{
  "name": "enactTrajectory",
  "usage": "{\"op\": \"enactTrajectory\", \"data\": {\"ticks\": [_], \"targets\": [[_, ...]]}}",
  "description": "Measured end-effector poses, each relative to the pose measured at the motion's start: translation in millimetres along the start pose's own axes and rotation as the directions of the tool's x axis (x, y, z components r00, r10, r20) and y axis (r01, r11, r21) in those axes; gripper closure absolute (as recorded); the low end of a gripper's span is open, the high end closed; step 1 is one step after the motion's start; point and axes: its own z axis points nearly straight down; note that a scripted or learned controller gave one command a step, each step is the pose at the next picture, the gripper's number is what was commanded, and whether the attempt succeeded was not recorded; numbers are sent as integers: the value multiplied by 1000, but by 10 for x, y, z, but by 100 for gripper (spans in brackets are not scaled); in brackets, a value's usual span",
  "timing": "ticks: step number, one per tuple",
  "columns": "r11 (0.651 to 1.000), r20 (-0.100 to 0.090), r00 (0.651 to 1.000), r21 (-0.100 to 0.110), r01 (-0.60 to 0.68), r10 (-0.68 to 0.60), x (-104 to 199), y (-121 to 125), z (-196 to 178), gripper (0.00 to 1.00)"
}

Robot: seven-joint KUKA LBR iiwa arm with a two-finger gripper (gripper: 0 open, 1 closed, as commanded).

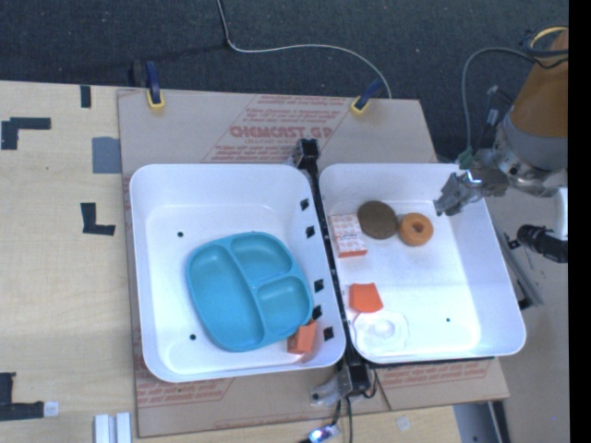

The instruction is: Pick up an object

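Gripper [452, 197] sits at the three o'clock edge of the right bin [489, 275], hanging over its rim, and I can't tell from here how it is set. I see nothing between its tips. Closest to it, toward nine o'clock, lies an orange ring-shaped donut [416, 230], and just beside that a dark brown round cookie [377, 220], the two nearly touching. Further toward nine o'clock is a small white packet with red print [347, 234]. Down toward six o'clock I see an orange block [366, 297] and below it a white lid-like piece [382, 329]. The left bin [157, 247] holds a blue divided plate [247, 290], with a small orange piece [302, 339] at its five o'clock corner.
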Motion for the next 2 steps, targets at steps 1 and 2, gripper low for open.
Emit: {"op": "enactTrajectory", "data": {"ticks": [1,2], "targets": [[1000,-1,1000,2,4,-4,522,60,115,100],[1000,-1,1000,2,4,-4,1031,213,216,100]]}}
